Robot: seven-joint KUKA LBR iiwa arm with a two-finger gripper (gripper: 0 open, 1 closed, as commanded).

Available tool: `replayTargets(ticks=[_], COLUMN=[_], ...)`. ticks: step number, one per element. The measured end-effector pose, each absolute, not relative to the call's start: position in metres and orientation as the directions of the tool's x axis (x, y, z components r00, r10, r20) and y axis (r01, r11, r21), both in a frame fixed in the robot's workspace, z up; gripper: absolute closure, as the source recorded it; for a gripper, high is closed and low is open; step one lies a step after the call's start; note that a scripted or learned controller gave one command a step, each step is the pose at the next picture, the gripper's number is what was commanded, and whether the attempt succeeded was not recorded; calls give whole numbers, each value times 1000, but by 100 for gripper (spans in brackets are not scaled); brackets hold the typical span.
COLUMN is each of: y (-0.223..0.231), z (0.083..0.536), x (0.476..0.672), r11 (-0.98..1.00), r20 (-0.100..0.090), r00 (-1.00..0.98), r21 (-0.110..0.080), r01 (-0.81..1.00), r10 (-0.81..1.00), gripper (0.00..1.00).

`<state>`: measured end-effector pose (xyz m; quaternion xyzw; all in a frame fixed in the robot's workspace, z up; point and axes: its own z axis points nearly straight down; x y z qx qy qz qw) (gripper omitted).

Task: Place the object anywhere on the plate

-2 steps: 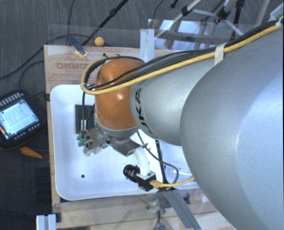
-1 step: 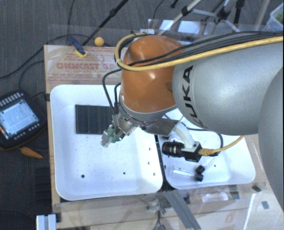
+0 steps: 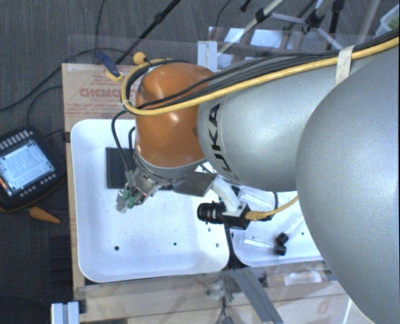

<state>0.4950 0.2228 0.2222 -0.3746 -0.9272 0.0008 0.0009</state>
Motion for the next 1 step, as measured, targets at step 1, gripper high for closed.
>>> replayTargets(ticks=[1], y=[223], z=[156], x=[482], r11=[978], r20=[4], r00=[-978], r21=[-1], r01=[209], r10=[209], gripper=[100])
